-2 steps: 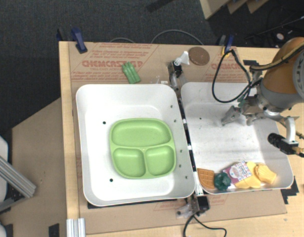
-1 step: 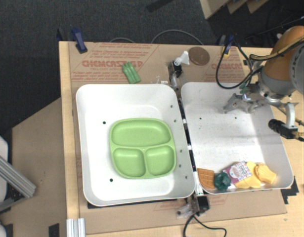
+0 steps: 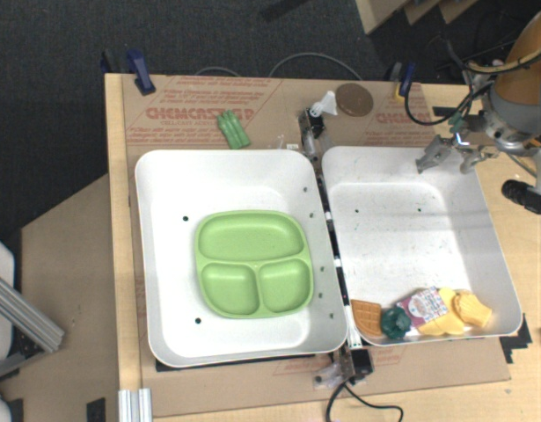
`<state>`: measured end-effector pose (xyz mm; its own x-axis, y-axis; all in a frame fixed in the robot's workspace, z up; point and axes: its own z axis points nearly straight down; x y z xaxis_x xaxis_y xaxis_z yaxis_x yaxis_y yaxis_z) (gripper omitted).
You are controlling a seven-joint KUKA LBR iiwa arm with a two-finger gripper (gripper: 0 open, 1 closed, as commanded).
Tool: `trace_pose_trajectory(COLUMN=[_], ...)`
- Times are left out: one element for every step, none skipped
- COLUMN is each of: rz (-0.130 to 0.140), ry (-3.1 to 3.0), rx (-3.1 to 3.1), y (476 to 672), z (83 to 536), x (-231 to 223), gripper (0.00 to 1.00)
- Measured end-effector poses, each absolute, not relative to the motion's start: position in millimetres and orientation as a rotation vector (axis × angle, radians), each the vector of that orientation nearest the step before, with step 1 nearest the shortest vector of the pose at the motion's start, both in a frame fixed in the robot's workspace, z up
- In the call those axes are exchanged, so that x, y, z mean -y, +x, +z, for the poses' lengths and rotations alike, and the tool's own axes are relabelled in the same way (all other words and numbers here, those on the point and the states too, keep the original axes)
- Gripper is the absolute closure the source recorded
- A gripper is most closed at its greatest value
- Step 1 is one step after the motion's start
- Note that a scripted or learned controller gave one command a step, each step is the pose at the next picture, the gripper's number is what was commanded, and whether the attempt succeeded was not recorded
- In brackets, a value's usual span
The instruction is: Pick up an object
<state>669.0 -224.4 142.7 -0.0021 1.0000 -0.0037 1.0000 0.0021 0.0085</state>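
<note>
From above, the gripper [image 3: 449, 152] was seen at the far right corner of the right bin [image 3: 411, 227], fingers spread and holding nothing. The toys [image 3: 424, 313] were heaped against that bin's near wall, well apart from the gripper, their row running along the wall. The green tray [image 3: 252, 262] was left in the left bin [image 3: 164, 236].

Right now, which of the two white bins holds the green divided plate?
The left shallow white bin holds the green three-compartment plate; the right white bin has only small toy items clustered at its near edge.
</note>
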Motion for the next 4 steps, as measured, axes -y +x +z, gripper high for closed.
trace_pose_trajectory(rz=[0.003, 0.007, 0.005, 0.003], ry=[2.228, 2.212, 2.226, 2.227], rx=[-2.228, -2.218, -2.228, -2.235], y=[597.4, 617.6, 614.6, 657.3], z=[82, 160, 82, 84], x=[221, 217, 221, 219], gripper=[0.0, 0.0, 0.0, 0.0])
